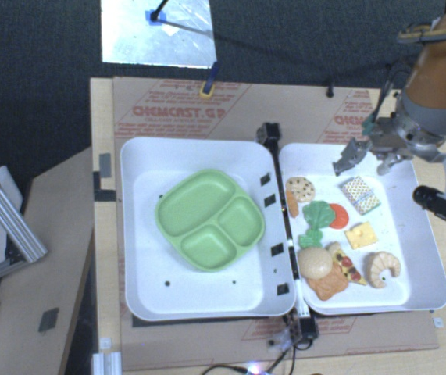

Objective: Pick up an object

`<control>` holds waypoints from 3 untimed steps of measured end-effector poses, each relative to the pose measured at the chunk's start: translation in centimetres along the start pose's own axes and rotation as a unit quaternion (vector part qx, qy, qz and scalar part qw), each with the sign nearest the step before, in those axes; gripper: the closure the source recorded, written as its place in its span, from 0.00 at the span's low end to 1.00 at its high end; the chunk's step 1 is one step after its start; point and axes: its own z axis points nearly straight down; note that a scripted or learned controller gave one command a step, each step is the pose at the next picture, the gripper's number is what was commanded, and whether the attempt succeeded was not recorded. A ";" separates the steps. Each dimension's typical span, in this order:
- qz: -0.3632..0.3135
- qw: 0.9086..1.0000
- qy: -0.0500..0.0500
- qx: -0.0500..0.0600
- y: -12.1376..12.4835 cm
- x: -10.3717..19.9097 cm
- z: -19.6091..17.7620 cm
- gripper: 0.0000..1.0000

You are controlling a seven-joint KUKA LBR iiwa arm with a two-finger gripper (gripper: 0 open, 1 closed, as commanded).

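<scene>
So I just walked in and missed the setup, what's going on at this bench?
A grey and orange robot arm reaches in from the right, its gripper hovering above the far end of the right bin with nothing between its fingers. That bin holds toy food: a cookie, a checkered packet, broccoli, a cheese wedge and a shrimp. The left bin holds a green divided tray.

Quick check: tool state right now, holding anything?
Tool: open, nothing between its fingers, above the right bin near the checkered box.
</scene>
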 end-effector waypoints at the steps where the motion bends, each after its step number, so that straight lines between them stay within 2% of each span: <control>1: -0.001 1.000 -0.001 -0.005 0.2 0.0 -0.6 0.00; 3: 0.000 1.000 0.000 -0.003 1.7 -0.2 10.8 0.00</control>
